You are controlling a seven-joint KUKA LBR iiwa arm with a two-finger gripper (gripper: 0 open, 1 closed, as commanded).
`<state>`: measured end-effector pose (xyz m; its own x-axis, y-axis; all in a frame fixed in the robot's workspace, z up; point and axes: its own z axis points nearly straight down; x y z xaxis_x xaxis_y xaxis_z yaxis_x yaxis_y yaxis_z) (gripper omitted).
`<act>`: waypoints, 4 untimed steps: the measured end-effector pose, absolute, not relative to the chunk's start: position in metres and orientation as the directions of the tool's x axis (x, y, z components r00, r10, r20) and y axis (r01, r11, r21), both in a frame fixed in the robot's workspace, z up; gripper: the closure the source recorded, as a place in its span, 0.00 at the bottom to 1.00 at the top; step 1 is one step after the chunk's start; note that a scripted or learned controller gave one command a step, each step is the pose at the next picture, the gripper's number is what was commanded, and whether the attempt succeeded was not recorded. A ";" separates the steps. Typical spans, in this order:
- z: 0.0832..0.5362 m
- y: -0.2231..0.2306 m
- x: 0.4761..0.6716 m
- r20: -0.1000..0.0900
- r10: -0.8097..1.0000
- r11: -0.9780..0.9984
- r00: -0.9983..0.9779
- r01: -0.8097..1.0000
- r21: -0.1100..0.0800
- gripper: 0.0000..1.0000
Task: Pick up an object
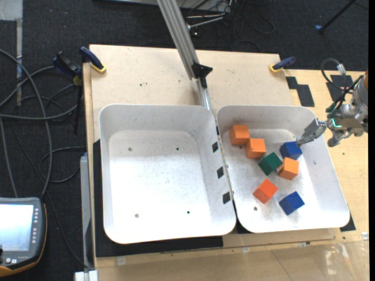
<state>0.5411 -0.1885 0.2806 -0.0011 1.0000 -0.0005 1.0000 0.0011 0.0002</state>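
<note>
Hovering at the right bin's (328,157) edge, jaws (309,134) beside a blue cube (290,150); spread or pressed together, cannot tell. Nothing lifted yet.

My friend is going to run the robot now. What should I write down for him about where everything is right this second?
Gripper: at the right bin's far right rim, near the upper blue block; nothing seen between its fingers.
Blocks: all seven lie in the right bin, four orange, two blue, one green.
Done: nothing picked up yet.
Left: grab one block and lift it. The upper blue one looks closest.
</note>
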 end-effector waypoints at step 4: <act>0.137 -0.196 0.552 -0.001 1.000 0.000 0.000 1.000 0.007 1.00</act>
